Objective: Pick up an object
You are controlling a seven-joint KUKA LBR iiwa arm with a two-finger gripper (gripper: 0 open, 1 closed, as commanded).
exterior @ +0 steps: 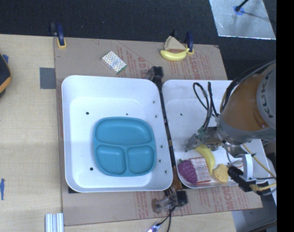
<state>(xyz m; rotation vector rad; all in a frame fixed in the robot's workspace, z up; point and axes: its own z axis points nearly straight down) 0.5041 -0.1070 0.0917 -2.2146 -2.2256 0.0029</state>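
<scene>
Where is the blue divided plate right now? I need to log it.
The blue divided plastic plate lies flat in the left white bin, near its middle, toward the front.

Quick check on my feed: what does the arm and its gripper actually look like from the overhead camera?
The arm is grey and rounded, with a broad orange band above the wrist and dark lettering on its side. Black cables loop beside it. The gripper is grey metal, with white and yellow fittings near the wrist.

Arm [248, 108] in from right, hand [197, 141] low

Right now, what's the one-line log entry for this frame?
gripper low in right bin, beside banana | grasp unconfirmed | blue tray in left bin
</scene>
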